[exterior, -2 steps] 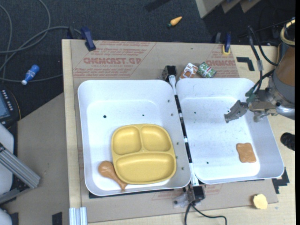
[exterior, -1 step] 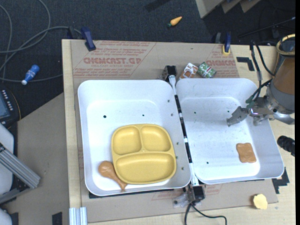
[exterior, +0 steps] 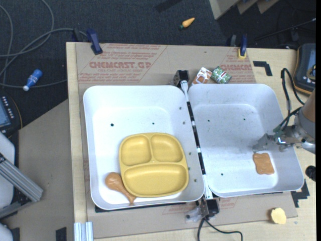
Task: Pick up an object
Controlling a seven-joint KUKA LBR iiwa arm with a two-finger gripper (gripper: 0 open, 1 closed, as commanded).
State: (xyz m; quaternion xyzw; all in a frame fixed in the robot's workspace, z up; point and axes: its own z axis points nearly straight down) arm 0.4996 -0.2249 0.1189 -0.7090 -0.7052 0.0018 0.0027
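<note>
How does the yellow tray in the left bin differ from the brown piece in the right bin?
The yellow tray is far larger than the brown piece. The tray is split into three compartments; the piece is a plain flat slab. The tray lies far from the gripper, while the piece lies just below it. Both rest flat on a bin floor.

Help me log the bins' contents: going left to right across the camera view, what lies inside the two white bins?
Toy drumstick → yellow divided plate in the left bin → brown flat piece in the right bin, with the gripper just above it.
</note>
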